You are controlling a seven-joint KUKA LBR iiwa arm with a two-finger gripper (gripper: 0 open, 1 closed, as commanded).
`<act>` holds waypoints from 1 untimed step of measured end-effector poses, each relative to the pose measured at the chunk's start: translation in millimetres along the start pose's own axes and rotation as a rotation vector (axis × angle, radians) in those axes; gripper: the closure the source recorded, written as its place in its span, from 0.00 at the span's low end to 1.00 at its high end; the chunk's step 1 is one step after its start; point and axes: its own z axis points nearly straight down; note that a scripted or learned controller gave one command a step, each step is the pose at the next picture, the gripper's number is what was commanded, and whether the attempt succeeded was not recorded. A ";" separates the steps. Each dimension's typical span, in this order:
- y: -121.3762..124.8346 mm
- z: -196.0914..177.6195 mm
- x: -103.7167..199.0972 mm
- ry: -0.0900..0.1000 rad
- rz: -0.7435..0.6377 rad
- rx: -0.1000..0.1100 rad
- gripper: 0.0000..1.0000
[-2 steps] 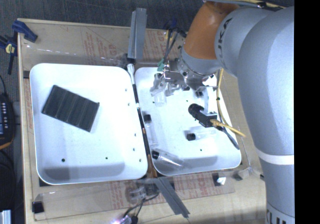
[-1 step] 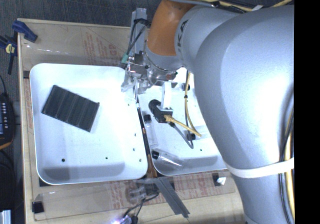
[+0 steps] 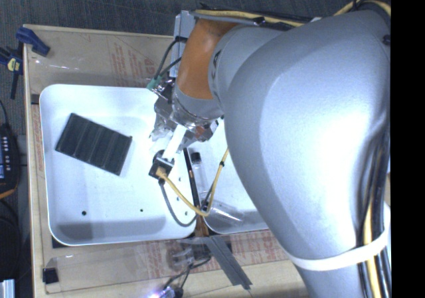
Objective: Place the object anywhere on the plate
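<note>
A dark ribbed rectangular plate [image 3: 93, 144] lies flat in the left part of the left white bin [image 3: 53, 177]. My gripper [image 3: 166, 141] hangs over the right side of that bin, to the right of the plate and apart from it. Below the wrist a white bar ends in a small black block [image 3: 159, 168], and I cannot tell whether this is a held object or part of the tool. The arm's grey body [image 3: 299, 131] and orange band [image 3: 196, 58] hide most of the right bin.
Yellow and black cables [image 3: 182, 204] loop down from the wrist over the seam between the bins. Two tiny dark specks [image 3: 84, 212] sit near the left bin's front. A blue clamp [image 3: 32, 41] is at the bench's far left corner.
</note>
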 end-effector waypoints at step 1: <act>-85.5 93.1 30.4 0.000 -0.293 -0.003 1.00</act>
